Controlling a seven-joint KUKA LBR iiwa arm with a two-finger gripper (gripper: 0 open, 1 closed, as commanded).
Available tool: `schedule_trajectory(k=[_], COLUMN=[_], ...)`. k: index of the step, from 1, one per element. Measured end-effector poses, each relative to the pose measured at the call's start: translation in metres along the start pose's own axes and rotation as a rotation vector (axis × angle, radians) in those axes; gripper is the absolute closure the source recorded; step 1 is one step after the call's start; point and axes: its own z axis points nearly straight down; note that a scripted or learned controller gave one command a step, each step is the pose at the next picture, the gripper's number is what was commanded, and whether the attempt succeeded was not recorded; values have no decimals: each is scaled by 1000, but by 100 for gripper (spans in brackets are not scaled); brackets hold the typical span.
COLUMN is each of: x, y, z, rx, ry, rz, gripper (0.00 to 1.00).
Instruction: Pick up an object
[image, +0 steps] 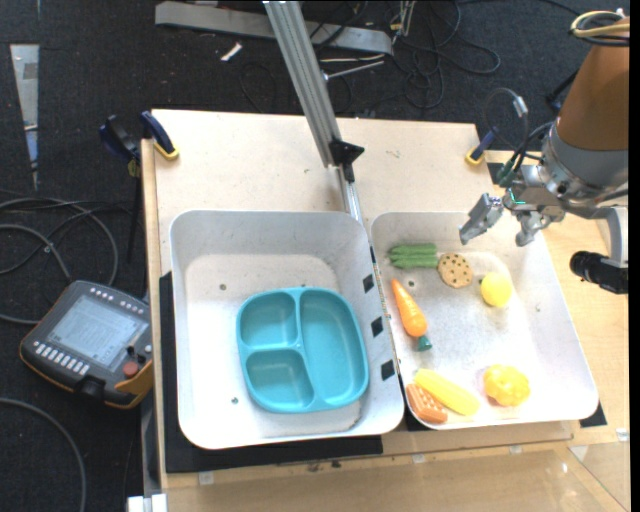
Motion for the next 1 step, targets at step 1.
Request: schedule_trajectory(k=[1], x=[0], y=[0], z=[0], rx=[0], ry=[0], rz=[1], gripper=[0])
